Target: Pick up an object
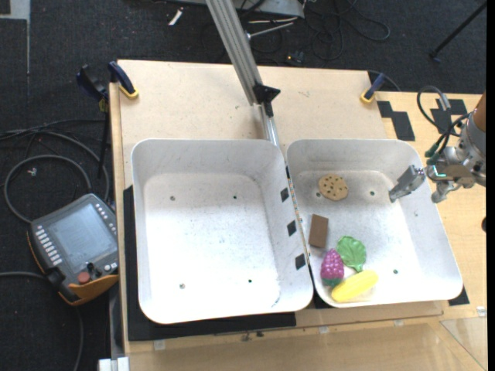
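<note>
The right bin (421,230) holds a round tan cookie (333,187) near its back, a brown block (318,231) by the divider, and a purple grape bunch (332,267), a green leafy piece (352,251) and a yellow piece (354,286) clustered at the front. My gripper (424,185) hangs over the bin's right rim, right of the cookie, with its two fingers spread apart and nothing between them.
The left bin (155,207) lies beside the right one. A slanted metal pole (236,41) rises from the back between the bins. A teach pendant (73,242) sits on the floor at the left. Clamps (122,79) mark the bench's back corners.
</note>
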You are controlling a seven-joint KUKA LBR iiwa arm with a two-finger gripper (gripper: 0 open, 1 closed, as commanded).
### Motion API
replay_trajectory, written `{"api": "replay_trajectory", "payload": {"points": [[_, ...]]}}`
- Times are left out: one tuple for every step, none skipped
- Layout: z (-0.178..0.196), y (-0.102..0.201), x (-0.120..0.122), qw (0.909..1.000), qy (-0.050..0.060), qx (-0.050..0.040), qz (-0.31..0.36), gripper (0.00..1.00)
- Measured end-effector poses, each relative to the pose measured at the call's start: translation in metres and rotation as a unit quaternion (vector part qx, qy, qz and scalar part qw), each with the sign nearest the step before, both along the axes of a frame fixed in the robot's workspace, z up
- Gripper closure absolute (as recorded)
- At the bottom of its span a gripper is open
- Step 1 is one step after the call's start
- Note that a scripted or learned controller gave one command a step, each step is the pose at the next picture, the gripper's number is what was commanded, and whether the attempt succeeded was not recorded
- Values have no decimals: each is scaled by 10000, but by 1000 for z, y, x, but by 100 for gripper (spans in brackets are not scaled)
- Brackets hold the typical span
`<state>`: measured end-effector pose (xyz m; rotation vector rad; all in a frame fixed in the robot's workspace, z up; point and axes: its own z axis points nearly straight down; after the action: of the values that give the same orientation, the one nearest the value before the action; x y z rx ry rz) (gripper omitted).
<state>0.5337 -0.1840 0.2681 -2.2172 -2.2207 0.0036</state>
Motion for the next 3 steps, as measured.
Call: {"api": "replay_trajectory", "payload": {"points": [[2,0,1,10000,-21,-6,-3,0],[-51,-10,0,10000,5,-2,-17,0],[-112,-14,5,10000,8,2,-15,0]]}}
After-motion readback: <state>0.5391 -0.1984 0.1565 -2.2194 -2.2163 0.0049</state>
